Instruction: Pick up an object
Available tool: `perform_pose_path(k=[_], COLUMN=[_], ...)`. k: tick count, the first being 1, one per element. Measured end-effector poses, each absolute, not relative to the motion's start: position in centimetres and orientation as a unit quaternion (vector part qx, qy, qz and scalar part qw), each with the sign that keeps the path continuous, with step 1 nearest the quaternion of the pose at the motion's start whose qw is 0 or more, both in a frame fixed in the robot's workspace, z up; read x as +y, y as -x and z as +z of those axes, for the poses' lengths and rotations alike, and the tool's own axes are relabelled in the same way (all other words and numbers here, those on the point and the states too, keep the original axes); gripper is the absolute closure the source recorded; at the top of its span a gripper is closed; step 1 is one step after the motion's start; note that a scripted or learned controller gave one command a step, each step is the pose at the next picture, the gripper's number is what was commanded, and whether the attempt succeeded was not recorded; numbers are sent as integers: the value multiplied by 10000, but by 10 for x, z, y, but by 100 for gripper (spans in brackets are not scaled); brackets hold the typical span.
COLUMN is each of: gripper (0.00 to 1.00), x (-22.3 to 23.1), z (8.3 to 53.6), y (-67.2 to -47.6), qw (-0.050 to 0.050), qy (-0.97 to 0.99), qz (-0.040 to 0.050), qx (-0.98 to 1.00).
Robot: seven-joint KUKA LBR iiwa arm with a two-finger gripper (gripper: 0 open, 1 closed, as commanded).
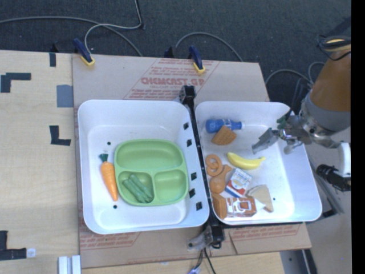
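The grey arm (333,99) with its orange band enters from the right and bends down over the right bin (296,201), ending in the claw (272,139), which hangs above that bin's upper right part with its fingers angled down and to the left; the fingers look slightly parted, with nothing between them. Far to the left of the claw, in the left bin (91,153), a toy carrot (108,178) lies beside a green divided plate (153,171), whose lower left compartment holds green bean pods (137,187). Up and to the left of the claw, the cardboard sheet (165,81) under the bins carries red print reading "CHEMCAST", held by two blue and yellow clamps (197,61). Left of the claw and nearer, a blue bottle (222,124) touches an orange piece (224,136). Just below and left of the claw lies a yellow banana (246,161), the closest thing to it and apart from the fingers. Farther down lie a pretzel (214,164), small brown pieces (218,185), a white packet (240,180) with writing too small to read, a red and white carton (239,206), and a tan wedge (262,197). Nothing stands between the claw and the banana.
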State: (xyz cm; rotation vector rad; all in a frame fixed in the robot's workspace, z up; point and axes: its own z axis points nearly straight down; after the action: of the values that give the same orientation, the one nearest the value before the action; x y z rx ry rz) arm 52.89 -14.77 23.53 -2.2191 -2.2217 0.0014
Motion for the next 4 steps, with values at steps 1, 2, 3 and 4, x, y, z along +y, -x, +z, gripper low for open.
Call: perform_pose_path(k=[1,2,3,4], gripper=[0,0,100,0], x=[-121,-121,-123,-123], z=[167,93,103,103], y=[-540,-553,-554,-554], qw=[12,-72,-114,-111], qy=[7067,7079,7082,7081], qz=[7,-19,-25,-23], qx=[-7075,-7063,-7059,-7060])
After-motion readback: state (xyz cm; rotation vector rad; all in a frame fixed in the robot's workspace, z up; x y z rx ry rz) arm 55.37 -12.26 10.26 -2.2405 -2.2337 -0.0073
